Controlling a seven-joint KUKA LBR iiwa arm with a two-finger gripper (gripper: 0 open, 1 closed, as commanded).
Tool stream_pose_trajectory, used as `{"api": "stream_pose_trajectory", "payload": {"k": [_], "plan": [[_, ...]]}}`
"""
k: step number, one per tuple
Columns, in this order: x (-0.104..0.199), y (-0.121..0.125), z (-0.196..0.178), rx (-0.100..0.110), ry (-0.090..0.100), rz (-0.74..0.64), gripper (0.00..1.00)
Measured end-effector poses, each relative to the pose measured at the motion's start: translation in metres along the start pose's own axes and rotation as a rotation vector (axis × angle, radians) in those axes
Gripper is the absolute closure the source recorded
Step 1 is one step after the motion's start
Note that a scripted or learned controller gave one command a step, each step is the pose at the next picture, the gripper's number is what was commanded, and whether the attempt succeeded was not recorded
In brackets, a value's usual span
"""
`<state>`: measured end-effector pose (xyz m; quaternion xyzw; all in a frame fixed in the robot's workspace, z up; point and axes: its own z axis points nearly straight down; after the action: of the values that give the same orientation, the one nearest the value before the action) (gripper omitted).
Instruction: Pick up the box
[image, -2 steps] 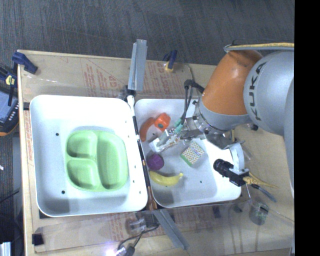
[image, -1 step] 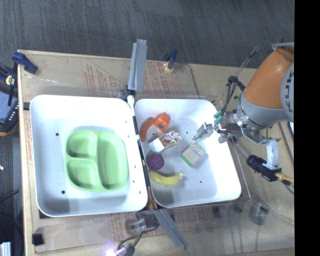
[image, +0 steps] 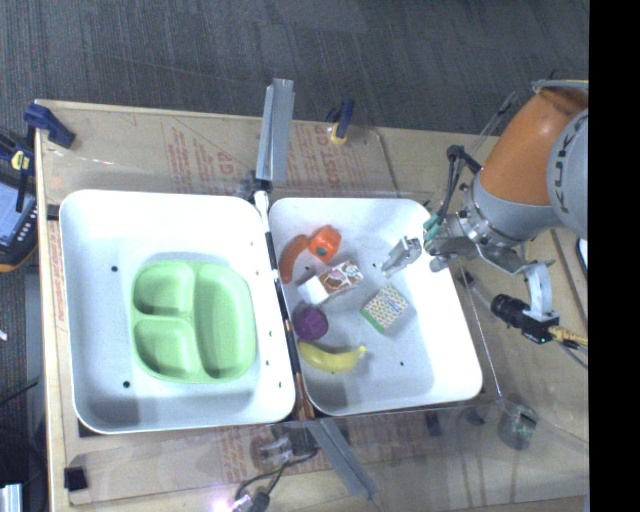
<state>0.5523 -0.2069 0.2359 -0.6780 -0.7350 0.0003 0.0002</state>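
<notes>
A grey robot arm (image: 525, 170) with a broad orange band reached in from the right over a wooden bench (image: 150, 150) that carried two shallow white plastic bins side by side. Its gripper (image: 402, 254) hung above the far right part of the right bin (image: 440, 370), the metal fingers (image: 409, 246) slightly apart with nothing between them.

The box (image: 341, 278), a small carton printed in red and white, lay tilted near the middle of that bin, left of the gripper and clear of it. A white block (image: 313, 290) touched its near left end. Just beyond it sat an orange cup-shaped piece (image: 325, 241) beside a curved reddish-orange strip (image: 291, 256). To the right of the box, a flat square packet (image: 387, 308) with a speckled green and white face rested just nearer than the gripper. A round purple fruit (image: 311, 322) lay near the bin's left wall, and a smooth yellow banana (image: 333, 356) curved just in front of it.

The left bin (image: 90, 230) held a pale green plastic tray (image: 193, 319) with rounded corners and three moulded compartments.
</notes>
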Motion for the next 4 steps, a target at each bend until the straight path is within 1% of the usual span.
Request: {"api": "stream_pose_trajectory", "payload": {"k": [1,2,3,4], "plan": [[-0.001,-0.004,0.115,0.004,0.003,0.105,0.0],[0.0,0.002,0.14,-0.004,-0.003,0.142,0.0],[0.0,0.003,0.129,-0.006,-0.003,0.139,1.0],[0.0,0.003,0.129,-0.006,-0.003,0.138,0.0]]}}
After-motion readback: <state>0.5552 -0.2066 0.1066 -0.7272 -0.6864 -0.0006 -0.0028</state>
